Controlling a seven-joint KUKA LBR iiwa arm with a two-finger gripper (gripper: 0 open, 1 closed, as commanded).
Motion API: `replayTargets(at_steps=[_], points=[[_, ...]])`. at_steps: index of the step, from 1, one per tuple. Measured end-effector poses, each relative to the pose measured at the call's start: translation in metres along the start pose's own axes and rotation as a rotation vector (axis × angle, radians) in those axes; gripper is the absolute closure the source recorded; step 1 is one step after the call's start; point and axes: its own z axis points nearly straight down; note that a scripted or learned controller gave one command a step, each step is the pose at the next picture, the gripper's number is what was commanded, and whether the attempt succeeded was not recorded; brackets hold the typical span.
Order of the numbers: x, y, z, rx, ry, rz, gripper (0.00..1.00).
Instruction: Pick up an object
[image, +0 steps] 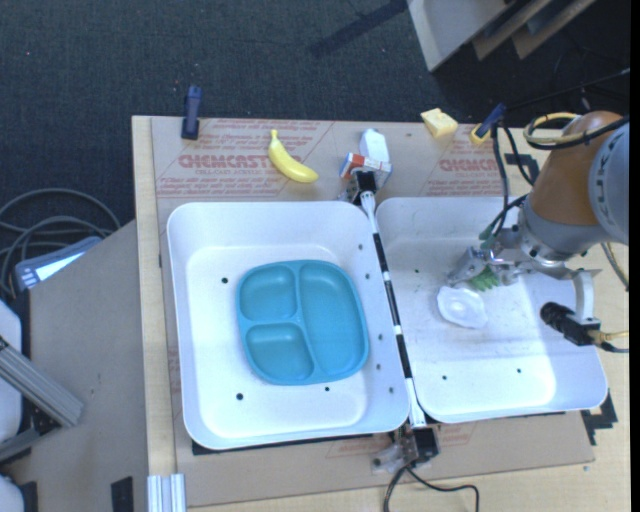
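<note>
Camera view shows two white bins on the counter (150, 300): the left bin (200, 400) carries one blue divided plate (300, 322), the right bin (520, 385) one clear cup (461, 307) and one green object (486, 280). The hand (480, 268) hangs low over that green object, just far of the cup. One banana (289, 161) lies on the far counter.

The cardboard-topped bench (230, 165) bears two white bins (200, 300) side by side — behind them a banana (290, 162) and a yellow block (438, 123).
</note>
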Motion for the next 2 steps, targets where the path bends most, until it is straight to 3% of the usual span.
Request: replayTargets(at_steps=[1,2], points=[[0.0,0.0,-0.01,-0.002,0.0,0.0,1.0],[0.089,0.002,-0.1,-0.003,0.0,-0.001,1.0]])
